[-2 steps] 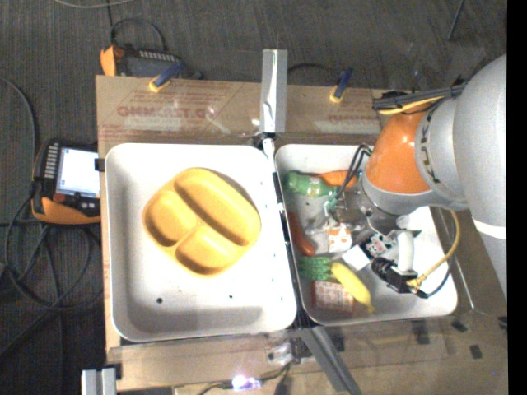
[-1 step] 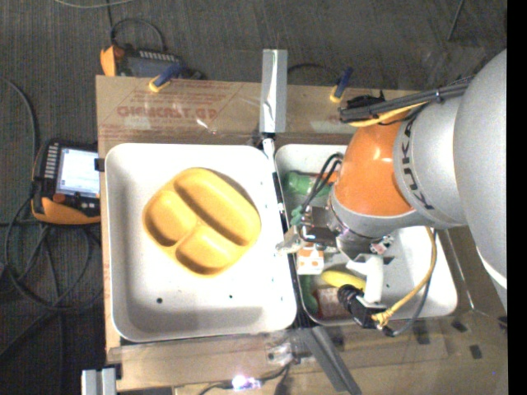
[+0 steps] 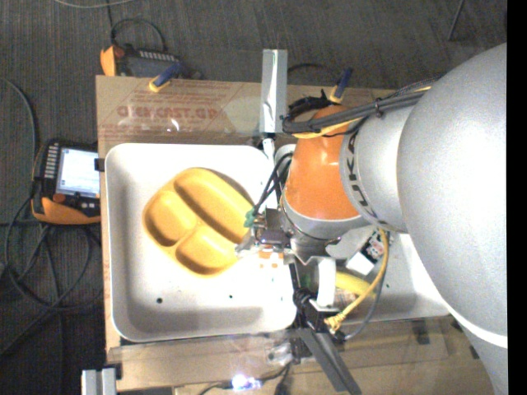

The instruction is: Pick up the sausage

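Note:
The grey arm, with its orange band [image 3: 321, 179], reaches in from the right and hangs over the divide between the two bins. My gripper [image 3: 265, 249] points down at the right edge of the left bin [image 3: 115, 245], just beside a yellow three-compartment plate [image 3: 198, 220]. A small orange-speckled patch lies right under the wrist. The arm's body hides most of the right bin [image 3: 403, 299].
A yellow banana-like object [image 3: 350, 285] and a white item [image 3: 360, 263] peek out below the wrist in the right bin. A cardboard sheet [image 3: 173, 113] lies behind the left bin. A handheld pendant [image 3: 70, 179] sits on the floor at left.

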### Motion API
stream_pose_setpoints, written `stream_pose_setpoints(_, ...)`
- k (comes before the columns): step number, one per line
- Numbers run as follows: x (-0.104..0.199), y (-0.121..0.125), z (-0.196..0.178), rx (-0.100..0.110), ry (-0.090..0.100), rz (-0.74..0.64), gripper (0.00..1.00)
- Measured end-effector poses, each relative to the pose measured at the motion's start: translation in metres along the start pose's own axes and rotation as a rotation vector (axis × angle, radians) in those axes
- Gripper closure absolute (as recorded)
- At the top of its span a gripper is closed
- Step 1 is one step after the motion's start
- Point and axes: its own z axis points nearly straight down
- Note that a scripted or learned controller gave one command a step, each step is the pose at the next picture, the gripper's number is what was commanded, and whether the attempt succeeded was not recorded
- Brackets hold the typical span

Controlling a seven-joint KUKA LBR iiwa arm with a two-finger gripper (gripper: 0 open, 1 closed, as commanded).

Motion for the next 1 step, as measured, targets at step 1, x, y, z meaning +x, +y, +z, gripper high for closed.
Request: stream_pose_setpoints(1, -0.0944, 0.0279, -0.0021, -0.004, -0.002, -0.203, 1.0)
